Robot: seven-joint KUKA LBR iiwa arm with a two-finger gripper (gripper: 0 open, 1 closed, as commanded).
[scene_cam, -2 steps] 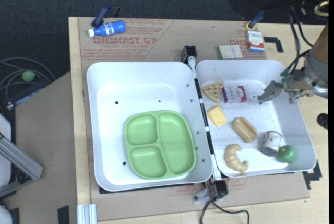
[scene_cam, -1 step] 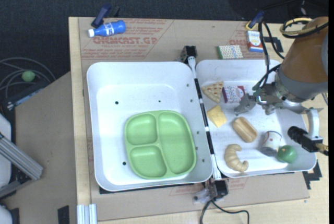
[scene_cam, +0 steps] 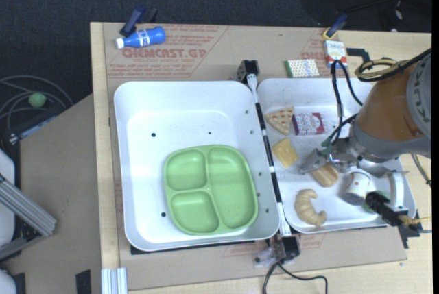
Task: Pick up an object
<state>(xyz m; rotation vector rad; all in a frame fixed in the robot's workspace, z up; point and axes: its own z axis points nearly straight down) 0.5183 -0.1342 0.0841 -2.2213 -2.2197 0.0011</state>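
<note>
Green tray [scene_cam: 209,190], white bins [scene_cam: 137,114], tan croissant [scene_cam: 310,207].

The arm [scene_cam: 394,111] runs off the right edge and covers the right bin's [scene_cam: 302,88] far side.

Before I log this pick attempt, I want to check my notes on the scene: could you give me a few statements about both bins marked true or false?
1. The green three-compartment plastic plate lies in the left white bin. True.
2. The tan croissant lies in the left bin. False: it is in the right white bin.
3. The end effector is over the right bin. True.
4. The blue and white bottle lies inside a bin. False: it lies on the bench beyond the left bin.
</note>
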